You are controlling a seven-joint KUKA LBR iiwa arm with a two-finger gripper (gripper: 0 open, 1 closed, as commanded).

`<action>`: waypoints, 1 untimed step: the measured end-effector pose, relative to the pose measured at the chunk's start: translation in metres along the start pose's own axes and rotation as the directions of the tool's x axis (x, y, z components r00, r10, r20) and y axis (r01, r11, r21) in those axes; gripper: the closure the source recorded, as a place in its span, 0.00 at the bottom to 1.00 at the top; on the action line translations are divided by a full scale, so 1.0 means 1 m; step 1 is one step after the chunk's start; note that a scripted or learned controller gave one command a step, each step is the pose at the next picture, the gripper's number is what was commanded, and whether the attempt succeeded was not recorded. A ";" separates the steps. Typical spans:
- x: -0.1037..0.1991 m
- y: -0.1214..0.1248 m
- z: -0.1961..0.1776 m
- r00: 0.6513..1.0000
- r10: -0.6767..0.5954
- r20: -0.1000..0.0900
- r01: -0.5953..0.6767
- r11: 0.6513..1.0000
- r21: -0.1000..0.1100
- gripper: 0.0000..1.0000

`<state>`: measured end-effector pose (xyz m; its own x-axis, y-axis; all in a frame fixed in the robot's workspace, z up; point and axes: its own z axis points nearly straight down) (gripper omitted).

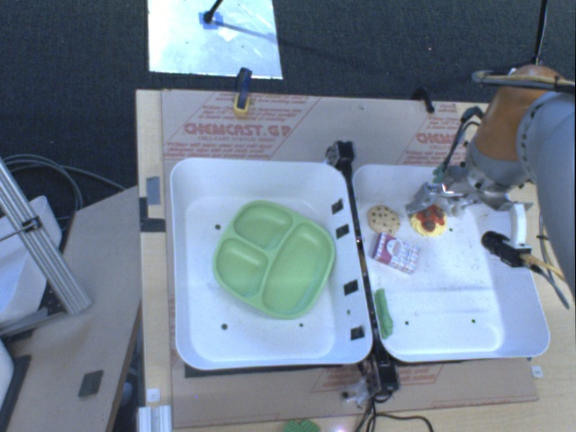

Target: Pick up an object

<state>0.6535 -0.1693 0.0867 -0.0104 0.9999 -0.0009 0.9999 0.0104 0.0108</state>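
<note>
The right bin (pixel 468 331) holds a round cookie (pixel 383 217), a small red and yellow object (pixel 430 223), a red and white packet (pixel 396 253) and a green stick (pixel 382 311) by its left wall. My gripper (pixel 434 202) hangs at the bin's far side, directly over the red and yellow object and to the right of the cookie. Whether it touches that object is hidden by the gripper body.
A green divided plate (pixel 274 257) lies in the left bin (pixel 207 331). The grey arm with its orange band (pixel 508 120) enters from the upper right. A black cable piece (pixel 504 246) hangs over the right bin's right side. A yellow clamp (pixel 242 97) sits behind the bins.
</note>
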 end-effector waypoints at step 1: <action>0.020 -0.104 0.002 1.000 0.011 -0.004 -0.011 1.000 0.019 0.00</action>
<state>0.5493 -0.1506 0.0836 0.0009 1.0000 0.0031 1.0000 -0.0009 -0.0078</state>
